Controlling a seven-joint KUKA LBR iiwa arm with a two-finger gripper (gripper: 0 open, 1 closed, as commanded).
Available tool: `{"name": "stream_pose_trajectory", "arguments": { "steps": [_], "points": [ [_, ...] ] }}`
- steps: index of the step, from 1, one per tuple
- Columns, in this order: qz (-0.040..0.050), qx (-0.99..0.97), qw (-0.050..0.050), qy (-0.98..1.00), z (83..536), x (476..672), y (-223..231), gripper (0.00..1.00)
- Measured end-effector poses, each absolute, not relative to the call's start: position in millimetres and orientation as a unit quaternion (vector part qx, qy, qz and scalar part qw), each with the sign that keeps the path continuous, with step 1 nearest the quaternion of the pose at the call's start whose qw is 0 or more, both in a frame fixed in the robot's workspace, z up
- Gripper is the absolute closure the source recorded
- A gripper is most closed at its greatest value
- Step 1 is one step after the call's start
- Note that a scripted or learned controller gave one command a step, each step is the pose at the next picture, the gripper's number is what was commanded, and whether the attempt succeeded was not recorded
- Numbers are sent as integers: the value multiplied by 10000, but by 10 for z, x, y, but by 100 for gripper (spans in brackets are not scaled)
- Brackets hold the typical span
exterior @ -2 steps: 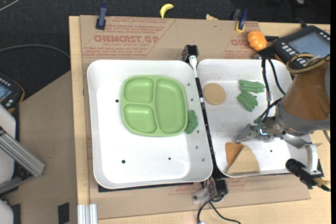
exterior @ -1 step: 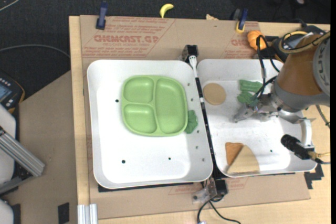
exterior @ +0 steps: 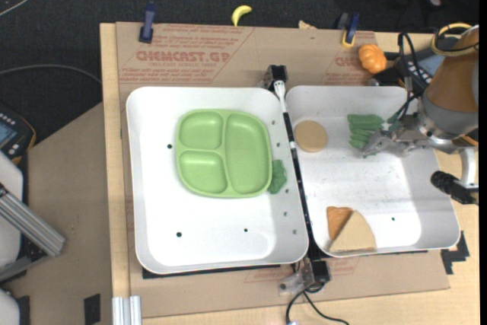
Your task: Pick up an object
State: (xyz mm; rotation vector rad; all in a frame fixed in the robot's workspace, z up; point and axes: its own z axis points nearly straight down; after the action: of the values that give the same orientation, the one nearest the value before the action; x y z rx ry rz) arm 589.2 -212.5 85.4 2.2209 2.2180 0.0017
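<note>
In the right bin (exterior: 415,198) lie a green ridged piece (exterior: 359,125), a round tan disc (exterior: 310,135) and a tan wedge with an orange edge (exterior: 351,231). My gripper (exterior: 374,142) reaches in from the right, low over the bin, its tip at the lower right edge of the green ridged piece. Whether it touches the piece is unclear. The arm's orange band (exterior: 456,84) sits above the bin's right side. The left bin (exterior: 152,186) holds a light green divided plate (exterior: 224,153), and a small dark green piece (exterior: 278,177) lies against its right edge.
The bins' rims meet in a ridge (exterior: 293,164) down the middle. Behind the bins, on the cardboard, are an orange toy (exterior: 372,57), a yellow banana-shaped toy (exterior: 241,13) and two blue clamps (exterior: 147,23) (exterior: 351,27). Cables run by the arm.
</note>
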Motion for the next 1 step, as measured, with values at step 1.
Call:
{"name": "stream_pose_trajectory", "arguments": {
  "steps": [1],
  "points": [
    [8,7045,-36,7097,843,5665,-1187,0]
  ]
}}
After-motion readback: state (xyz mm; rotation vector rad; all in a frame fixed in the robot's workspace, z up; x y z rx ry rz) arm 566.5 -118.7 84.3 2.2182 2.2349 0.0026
